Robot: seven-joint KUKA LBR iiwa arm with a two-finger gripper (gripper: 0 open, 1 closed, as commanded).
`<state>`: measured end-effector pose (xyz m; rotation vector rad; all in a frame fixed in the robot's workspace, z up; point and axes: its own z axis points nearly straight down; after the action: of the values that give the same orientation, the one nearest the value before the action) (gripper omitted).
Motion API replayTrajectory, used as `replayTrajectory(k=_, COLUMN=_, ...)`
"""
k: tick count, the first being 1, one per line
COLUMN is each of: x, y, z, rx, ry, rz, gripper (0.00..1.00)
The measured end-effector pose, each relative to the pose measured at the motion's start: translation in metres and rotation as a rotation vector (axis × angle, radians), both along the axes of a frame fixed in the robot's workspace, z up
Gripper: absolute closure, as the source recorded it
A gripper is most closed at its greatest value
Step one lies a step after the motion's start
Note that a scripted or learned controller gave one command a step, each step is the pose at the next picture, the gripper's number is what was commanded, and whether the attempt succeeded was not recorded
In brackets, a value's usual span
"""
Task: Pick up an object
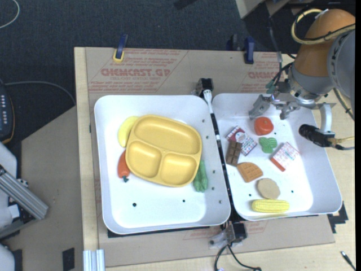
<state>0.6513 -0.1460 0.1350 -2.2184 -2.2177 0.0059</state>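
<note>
My gripper hangs over the far part of the right bin, its two fingers spread open and nothing between them. Just in front of the fingertips lies a red tomato. Nearer the camera in the same bin are a green piece, a red and white box, a brown bar, a small red and white packet, an orange bread slice, a tan round piece and a yellow corn cob.
The left bin holds a yellow divided tray, with a yellow banana and a red pepper at its left and a green vegetable at its right. A black divider runs between the bins.
</note>
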Motion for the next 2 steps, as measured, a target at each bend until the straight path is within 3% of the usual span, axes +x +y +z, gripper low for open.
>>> replayTrajectory(k=1, x=-0.001, y=0.001, z=-0.053, rx=0.000, ry=-0.001, rz=0.001, gripper=0.00)
replayTrajectory(k=2, x=0.002, y=0.001, z=-0.038, rx=-0.002, ry=-0.009, rz=0.001, gripper=1.00)
